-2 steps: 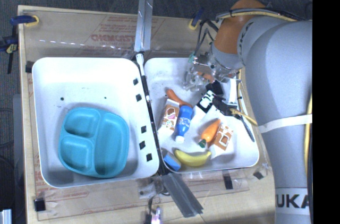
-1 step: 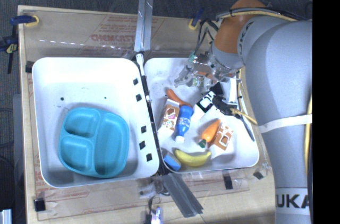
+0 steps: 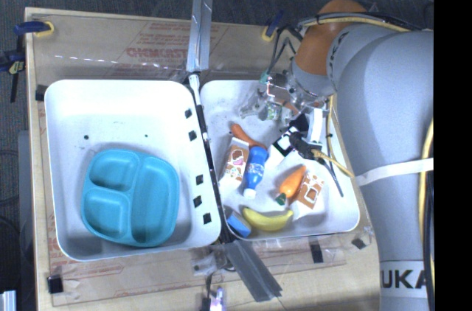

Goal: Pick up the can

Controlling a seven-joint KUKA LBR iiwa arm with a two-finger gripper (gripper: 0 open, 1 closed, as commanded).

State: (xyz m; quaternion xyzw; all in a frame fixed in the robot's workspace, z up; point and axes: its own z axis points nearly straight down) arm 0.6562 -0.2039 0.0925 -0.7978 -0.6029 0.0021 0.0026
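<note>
My gripper (image 3: 267, 102) hangs over the far part of the right bin (image 3: 339, 210), just above its floor. A small silvery and green item (image 3: 274, 111) shows right at the gripper; I cannot tell whether it is the can or whether it is held. A round blue object (image 3: 237, 223), possibly a can lying on its side, rests at the bin's front left corner, touching the banana (image 3: 267, 218). The grey arm with its orange band (image 3: 321, 51) reaches in from the right and hides the bin's right rim.
The right bin also holds a small carrot (image 3: 240, 132), a printed carton (image 3: 234, 163), a blue bottle (image 3: 255, 169), a larger carrot (image 3: 290, 184) and a second carton (image 3: 312, 191). A blue divided plate (image 3: 131, 199) lies in the left bin (image 3: 110, 103).
</note>
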